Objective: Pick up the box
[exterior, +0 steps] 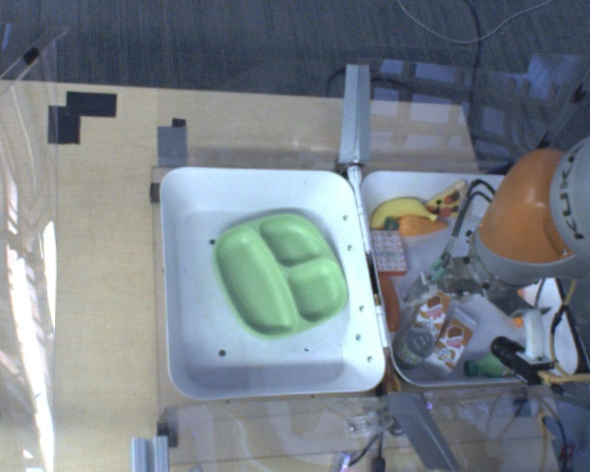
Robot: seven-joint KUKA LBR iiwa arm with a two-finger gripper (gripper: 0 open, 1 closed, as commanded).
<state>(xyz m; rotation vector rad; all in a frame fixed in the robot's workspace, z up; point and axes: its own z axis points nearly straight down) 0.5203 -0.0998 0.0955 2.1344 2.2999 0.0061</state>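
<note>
I see a pale wooden bench [256, 136] set on dark grey carpet [226, 18]. A thin cable [472, 35] loops over the carpet at upper right. Black tape marks [77, 114] sit near the bench's left end, where a clear plastic panel [15, 264] catches soft, even light

The arm [541, 229] covered much of the right bin [413, 187]. Clutter beside the gripper [450, 275] was too small to identify.
</note>
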